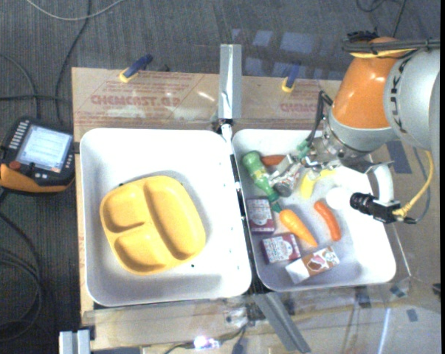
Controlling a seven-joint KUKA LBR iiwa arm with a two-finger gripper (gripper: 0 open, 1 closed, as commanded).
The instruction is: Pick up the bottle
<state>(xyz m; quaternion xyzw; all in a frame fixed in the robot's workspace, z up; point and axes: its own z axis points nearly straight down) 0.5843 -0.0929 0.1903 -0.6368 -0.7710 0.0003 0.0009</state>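
Note:
The bottle is green, lying in the upper left part of the right bin, close to the bin's left wall. My gripper reaches down from the orange-banded wrist and sits just to the right of the bottle, low over the bin. Its tip is beside the bottle's lower end, and I cannot tell whether it touches. Nothing is visibly lifted.
The right bin also holds an orange carrot, a red sausage-shaped piece, a yellow piece, two dark red packets and a small carton. In the left bin lies a yellow divided plate.

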